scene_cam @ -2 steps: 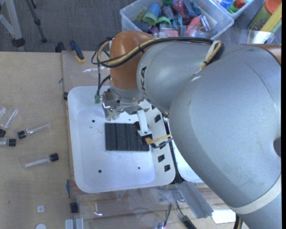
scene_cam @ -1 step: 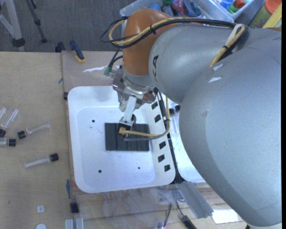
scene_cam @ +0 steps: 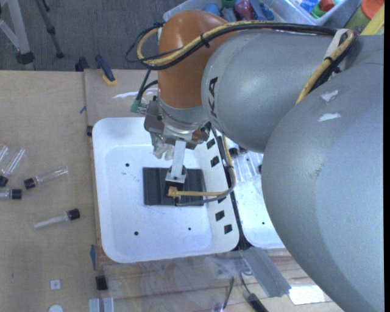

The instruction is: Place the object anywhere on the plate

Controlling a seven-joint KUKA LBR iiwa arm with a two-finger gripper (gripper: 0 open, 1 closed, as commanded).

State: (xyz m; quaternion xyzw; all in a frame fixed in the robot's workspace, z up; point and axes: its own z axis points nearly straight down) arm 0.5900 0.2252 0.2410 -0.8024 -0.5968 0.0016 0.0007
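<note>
Over the left bin (scene_cam: 122, 234), the arm (scene_cam: 274, 85) holds its gripper (scene_cam: 161, 151) pointing down.

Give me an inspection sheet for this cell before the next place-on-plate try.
Surface: wooden bench; left bin white, with small dark dots on its floor; right bin mostly hidden by the arm.
Job's things: dark slab flat on the left bin's floor, possibly the plate; cannot tell which thing is the object.
Clutter: clear vials with black caps on the bench, left of the bins.
Grippers: gripper over the left bin, above the dark slab; state cannot be told.
Cables: black and yellow cables along the arm.
Surroundings: blue clamp at the bench's far edge; tripod legs; tub of coloured items behind.
</note>
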